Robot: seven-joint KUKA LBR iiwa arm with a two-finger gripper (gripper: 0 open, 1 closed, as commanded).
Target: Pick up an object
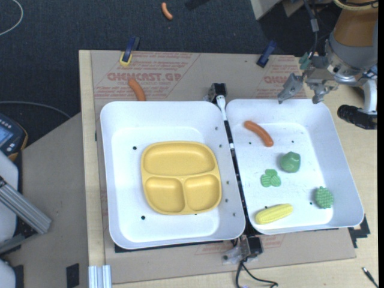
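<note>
In the right bin [345, 161], corn [273, 213] is found at the near edge, green toys and a sausage [258, 132] beyond. The gripper [302, 92] hangs spread open and empty above the far rim. Approach is judged underway; descent over one object is required.

Orange sausage [258, 132], green pepper [290, 162], broccoli [270, 179], corn [273, 213], lying apart in right bin [336, 131]

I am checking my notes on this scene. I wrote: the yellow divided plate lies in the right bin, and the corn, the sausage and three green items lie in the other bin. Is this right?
Not quite. The camera view shows the yellow divided plate in the left bin, not the right one. The corn, the sausage and the three green items lie in the right bin.
</note>
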